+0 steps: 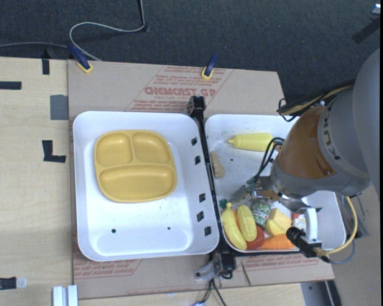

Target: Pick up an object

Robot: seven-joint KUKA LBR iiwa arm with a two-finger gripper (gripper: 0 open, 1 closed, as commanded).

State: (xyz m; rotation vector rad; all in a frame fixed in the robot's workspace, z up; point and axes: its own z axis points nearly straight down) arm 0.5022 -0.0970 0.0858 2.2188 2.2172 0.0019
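Nearest you, along the front wall of the right bin (337, 234), lies the heap of toy food: a banana (232, 228), a corn cob (246, 220), a carrot (279, 241) and a pale yellow block (277, 222). The gripper (263, 193) sits just above that heap, under the arm (319, 148) (the wrist hides the jaws, so you cannot tell their state). This reads as the approach, nothing lifted yet. Next you need a clean descent onto one piece. Farther back lies another corn cob (250, 141); the left bin (83, 171) holds a yellow tray (135, 166).
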